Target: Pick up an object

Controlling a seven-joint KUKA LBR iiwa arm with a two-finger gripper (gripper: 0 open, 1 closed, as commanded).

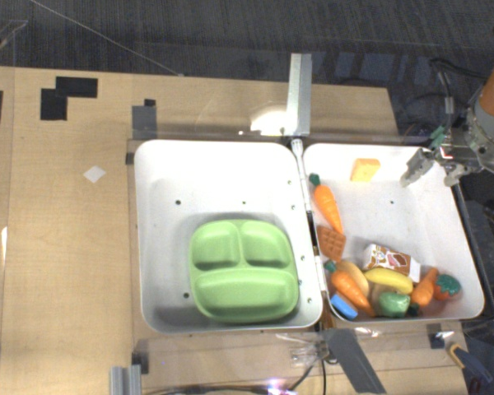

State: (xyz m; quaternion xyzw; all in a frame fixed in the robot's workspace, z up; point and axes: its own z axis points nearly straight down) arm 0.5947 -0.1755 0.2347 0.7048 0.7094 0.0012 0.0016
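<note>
In the right bin [395, 208], a yellow cheese wedge [365, 170] lies near the back wall. An orange carrot [327, 205] and a brown waffle [331, 242] lie along the bin's left wall. Several toy foods are piled at the front: a banana [389, 280], a small carton [392, 260], a second carrot [346, 286], a green piece [393, 304] and a blue piece [343, 306]. My gripper [434, 169] hangs over the bin's back right corner, open, with nothing between its fingers. It is to the right of the cheese wedge and apart from it.
The left bin [173, 196] holds a green divided plate [243, 270] at its front. A metal post [300, 97] stands behind the wall between the bins. The arm's wrist [490, 130] enters from the right edge.
</note>
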